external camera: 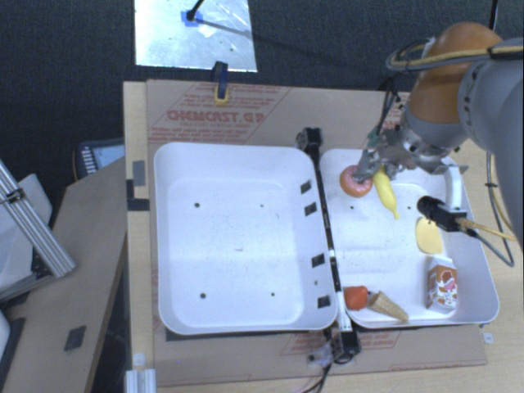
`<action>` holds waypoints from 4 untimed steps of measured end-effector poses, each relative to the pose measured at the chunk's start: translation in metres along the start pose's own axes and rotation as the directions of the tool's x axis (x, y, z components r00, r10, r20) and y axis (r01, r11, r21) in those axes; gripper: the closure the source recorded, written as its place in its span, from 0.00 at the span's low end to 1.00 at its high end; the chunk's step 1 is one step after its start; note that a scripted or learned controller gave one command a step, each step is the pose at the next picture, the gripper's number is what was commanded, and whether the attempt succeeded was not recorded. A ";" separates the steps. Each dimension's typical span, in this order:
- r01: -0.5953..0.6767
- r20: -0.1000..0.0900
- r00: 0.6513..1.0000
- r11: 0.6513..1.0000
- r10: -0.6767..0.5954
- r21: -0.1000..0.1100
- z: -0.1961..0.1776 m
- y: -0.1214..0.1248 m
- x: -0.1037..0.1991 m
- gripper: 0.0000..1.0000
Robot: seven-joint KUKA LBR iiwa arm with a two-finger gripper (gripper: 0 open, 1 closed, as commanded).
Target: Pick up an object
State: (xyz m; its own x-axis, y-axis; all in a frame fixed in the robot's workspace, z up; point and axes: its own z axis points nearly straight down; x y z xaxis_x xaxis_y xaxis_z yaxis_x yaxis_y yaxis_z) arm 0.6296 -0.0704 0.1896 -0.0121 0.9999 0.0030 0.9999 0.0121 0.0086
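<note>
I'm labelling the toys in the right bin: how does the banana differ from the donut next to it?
The banana is yellow, while the donut is pink and orange. The banana is long, narrow and slanted, tapering toward its lower end; the donut is a round ring with a hole. The banana reaches farther toward the bin's middle, while the donut sits nearer the divider. Both lie in the right bin, just under the gripper.

This is looking like a robotics lab. A grey industrial arm with an orange band (458, 72) is reaching over two shallow white plastic bins (237, 158) lying side by side on a brown cardboard-covered desk (246, 109). Left of the claw (378, 160), well apart, bare aluminium framing rails (29, 228) are standing. A dark fabric backdrop (327, 23) is hanging beyond the claw, with cables running near it.
</note>
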 end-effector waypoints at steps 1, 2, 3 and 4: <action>-0.013 0.003 1.000 1.000 0.013 0.000 -0.099 -0.074 -0.004 1.00; -0.002 0.000 1.000 1.000 0.002 0.014 -0.022 -0.065 0.062 1.00; -0.017 0.004 1.000 1.000 0.017 0.012 -0.017 -0.128 0.012 1.00; -0.001 0.002 1.000 1.000 0.001 0.004 -0.024 -0.083 0.084 1.00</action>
State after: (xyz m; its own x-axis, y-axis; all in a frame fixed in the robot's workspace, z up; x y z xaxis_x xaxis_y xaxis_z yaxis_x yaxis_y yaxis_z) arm 0.5456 0.0122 0.2127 -0.0110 0.9999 0.0013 0.9999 0.0110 0.0050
